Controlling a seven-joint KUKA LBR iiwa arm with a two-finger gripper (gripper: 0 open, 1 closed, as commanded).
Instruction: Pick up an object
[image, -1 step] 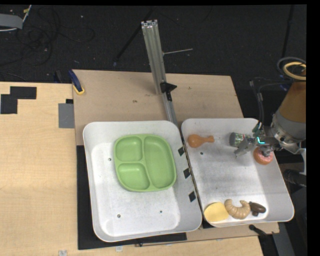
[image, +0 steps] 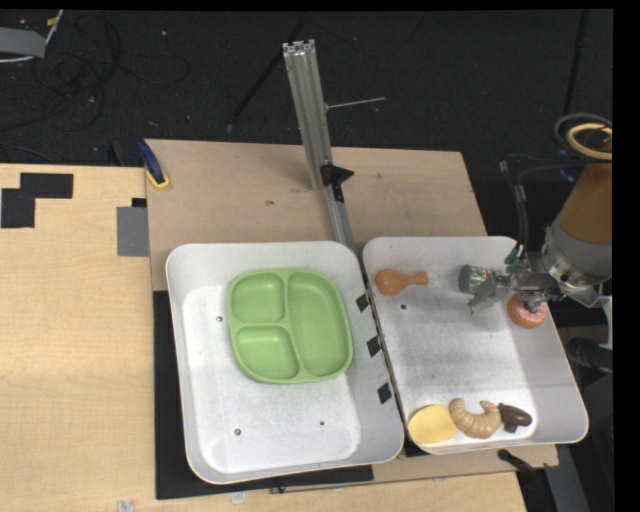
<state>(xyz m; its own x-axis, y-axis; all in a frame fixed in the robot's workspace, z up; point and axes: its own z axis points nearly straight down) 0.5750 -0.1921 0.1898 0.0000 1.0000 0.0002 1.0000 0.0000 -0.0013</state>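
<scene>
Now gripper (image: 492, 292) low in rt bin (image: 450, 390); jaw state unclear, pink ball (image: 527, 312) just beside.

Two white bins (image: 200, 440), one green divided plate (image: 290, 325), five small objects (image: 480, 418)

right bin (image: 470, 345) middle open | toys line edges | pincer (image: 490, 292) far rim
</scene>
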